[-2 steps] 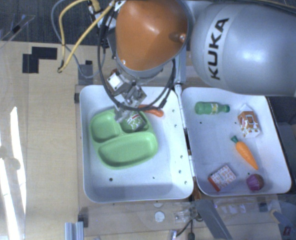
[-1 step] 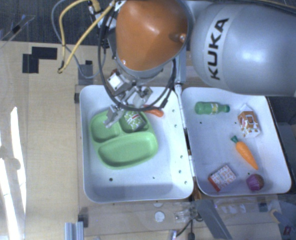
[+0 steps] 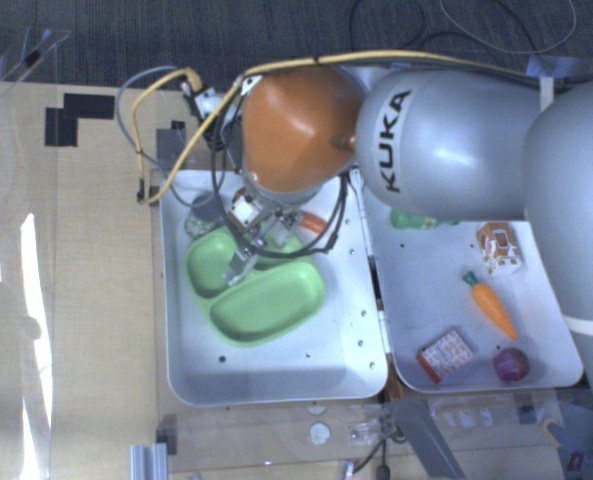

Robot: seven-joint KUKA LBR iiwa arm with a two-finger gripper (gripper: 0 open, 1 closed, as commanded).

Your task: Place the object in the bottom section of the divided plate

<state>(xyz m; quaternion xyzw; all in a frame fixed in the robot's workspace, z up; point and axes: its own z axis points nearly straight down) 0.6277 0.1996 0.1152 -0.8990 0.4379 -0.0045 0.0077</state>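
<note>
The gripper (image 3: 251,246) hangs over the upper section of the green divided plate (image 3: 261,313) in the left bin (image 3: 276,378); whether it holds anything, I cannot tell. The plate's bottom section lies just lower right of it, its long axis running lower left to upper right.

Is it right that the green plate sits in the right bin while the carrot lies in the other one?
Not quite. The camera view shows the green plate in the left bin, under the arm. The carrot does lie in the other one, the right bin.
</note>
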